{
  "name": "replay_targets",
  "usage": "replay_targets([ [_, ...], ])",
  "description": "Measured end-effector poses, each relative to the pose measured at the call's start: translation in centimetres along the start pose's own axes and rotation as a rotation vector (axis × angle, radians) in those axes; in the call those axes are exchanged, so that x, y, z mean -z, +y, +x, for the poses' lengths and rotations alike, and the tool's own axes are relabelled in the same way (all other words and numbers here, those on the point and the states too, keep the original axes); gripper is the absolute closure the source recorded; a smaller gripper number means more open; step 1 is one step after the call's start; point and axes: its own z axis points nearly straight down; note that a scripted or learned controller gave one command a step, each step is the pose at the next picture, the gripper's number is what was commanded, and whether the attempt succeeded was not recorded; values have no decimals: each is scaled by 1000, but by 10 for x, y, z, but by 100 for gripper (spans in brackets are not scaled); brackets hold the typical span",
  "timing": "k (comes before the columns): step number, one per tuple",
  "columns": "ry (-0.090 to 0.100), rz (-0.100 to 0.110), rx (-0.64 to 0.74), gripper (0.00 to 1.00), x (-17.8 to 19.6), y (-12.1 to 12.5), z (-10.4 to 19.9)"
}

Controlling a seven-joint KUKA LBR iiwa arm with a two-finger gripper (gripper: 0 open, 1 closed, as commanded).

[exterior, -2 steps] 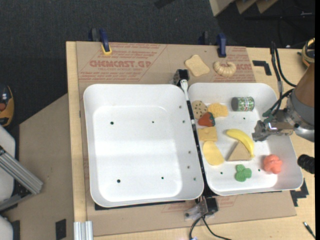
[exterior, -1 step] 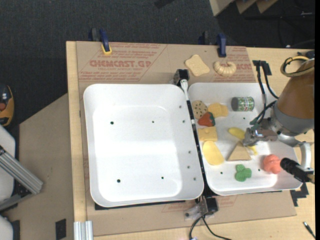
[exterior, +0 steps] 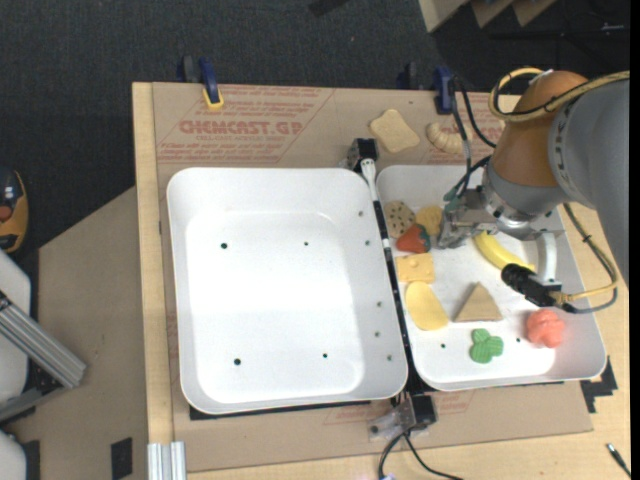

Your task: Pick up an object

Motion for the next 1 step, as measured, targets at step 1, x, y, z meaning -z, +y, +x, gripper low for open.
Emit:
replay_targets([
  [1, -2, 4, -7, 0, 2, -3, -5],
])
